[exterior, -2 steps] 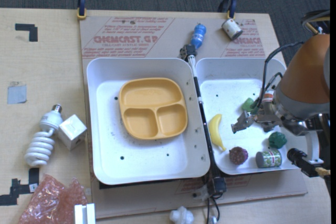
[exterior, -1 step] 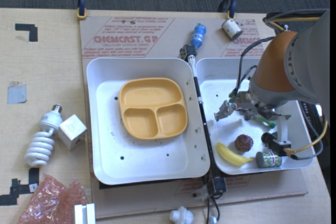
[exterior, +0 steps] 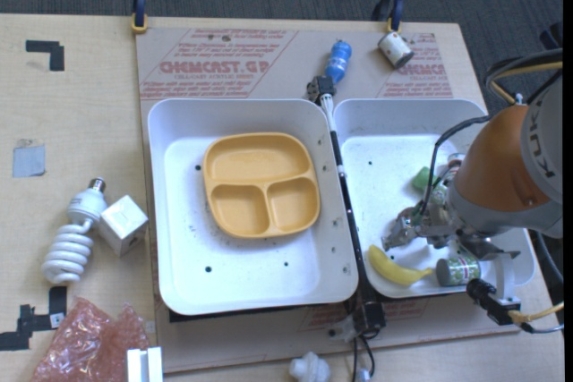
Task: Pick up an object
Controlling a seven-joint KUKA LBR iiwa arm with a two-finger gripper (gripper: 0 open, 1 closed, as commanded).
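Hovering low in the right bin (exterior: 376, 125), the gripper (exterior: 405, 231) had lifted nothing; its grip could not be told, and the banana (exterior: 397, 270) lay just below it.

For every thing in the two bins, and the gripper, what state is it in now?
yellow divided tray: lying flat in left bin, nothing in its compartments
banana: lying in right bin
small can: on its side beside the banana
green object: partly hidden by arm
gripper: low above the banana, holding nothing
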